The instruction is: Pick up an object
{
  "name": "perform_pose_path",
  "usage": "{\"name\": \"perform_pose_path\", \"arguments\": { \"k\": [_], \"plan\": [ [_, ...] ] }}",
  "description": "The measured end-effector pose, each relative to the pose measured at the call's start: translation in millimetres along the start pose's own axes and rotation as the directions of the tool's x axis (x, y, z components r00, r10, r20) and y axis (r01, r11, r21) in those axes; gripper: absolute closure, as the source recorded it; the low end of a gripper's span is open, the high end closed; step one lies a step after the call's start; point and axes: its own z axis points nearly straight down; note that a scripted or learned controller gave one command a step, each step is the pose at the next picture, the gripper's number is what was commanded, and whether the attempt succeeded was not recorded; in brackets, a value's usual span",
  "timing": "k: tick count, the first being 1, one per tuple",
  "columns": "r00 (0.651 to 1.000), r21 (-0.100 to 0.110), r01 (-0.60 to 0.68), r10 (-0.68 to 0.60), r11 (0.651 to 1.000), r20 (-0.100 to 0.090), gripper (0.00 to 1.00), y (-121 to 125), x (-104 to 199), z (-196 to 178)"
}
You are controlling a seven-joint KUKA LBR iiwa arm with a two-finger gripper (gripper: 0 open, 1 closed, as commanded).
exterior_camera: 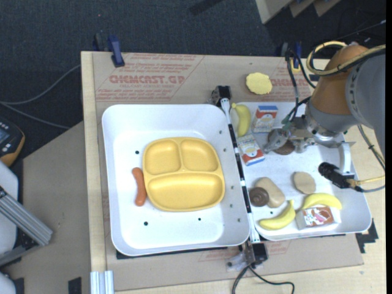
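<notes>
Bright, even overhead light; soft shadows; slightly grainy.

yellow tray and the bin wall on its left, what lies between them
In the camera view, an orange-red sausage lies on the left bin's white floor, lengthwise beside the yellow tray's left edge. Whether it touches the tray cannot be told.

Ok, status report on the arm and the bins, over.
Gripper low in right bin, near small carton; grasp unconfirmed. Bananas, carton close around it. Left bin: yellow tray, sausage.
</notes>
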Motion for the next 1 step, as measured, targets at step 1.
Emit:
{"name": "perform_pose_path", "arguments": {
  "k": [1],
  "plan": [
    [1.0,0.0,0.008,-0.008,1.0,0.002,0.0,54.3,-34.4,-4.6]
  ]
}}
